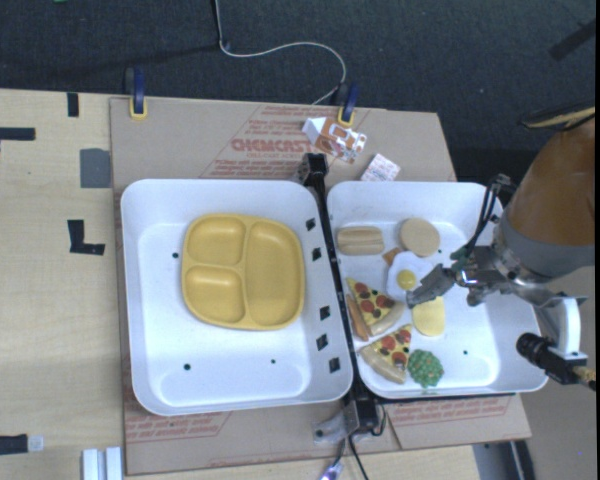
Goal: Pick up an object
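Nearest the pincer (427,284): a toy fried egg (406,276), white with a yellow yolk, flat on the floor of the right bin (470,196), about mid-bin and toward the divider side. Likely light, stiff plastic, smooth and thin, so prone to slip; best taken across its edge, or skipped for something thicker. Just below, a pale yellow lemon-like piece (429,318), rounder and probably easier to pinch across its width. Further toward the bin's near edge, a green broccoli floret (425,368) and two pizza slices (372,308) (387,351), flat wedges. Toward the far edge, a hot dog bun (360,240) and a round tan cookie (419,236). Pincer low over the egg's right side, dark fingers angled left; spread or closed cannot be told, nothing visibly held. In the left bin (140,208), a yellow divided plate (244,271).
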Controlling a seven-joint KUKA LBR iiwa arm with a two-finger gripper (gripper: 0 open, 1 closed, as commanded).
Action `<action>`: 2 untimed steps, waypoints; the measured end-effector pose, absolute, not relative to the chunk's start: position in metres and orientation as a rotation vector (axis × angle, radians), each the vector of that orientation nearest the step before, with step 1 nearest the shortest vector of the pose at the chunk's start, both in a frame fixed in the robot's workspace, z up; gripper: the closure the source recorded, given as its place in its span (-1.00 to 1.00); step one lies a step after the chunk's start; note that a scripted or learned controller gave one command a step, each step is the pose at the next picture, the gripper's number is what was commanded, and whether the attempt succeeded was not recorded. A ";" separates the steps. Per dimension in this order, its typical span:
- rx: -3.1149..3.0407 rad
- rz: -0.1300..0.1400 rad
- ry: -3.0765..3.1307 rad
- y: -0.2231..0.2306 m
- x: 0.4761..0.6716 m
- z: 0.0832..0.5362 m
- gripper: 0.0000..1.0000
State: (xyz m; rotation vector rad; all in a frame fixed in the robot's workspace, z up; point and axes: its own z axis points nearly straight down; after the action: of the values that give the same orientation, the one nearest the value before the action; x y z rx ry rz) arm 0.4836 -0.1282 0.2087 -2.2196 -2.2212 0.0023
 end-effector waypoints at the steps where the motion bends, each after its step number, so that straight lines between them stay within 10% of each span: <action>1: -2.220 0.002 -2.217 -0.135 0.483 0.081 -1.00; 2: -2.223 0.002 -2.222 -0.135 0.484 0.095 1.00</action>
State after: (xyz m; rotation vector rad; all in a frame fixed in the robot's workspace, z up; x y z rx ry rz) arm 0.4836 -0.1350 0.0949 -2.2228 -2.2216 0.0018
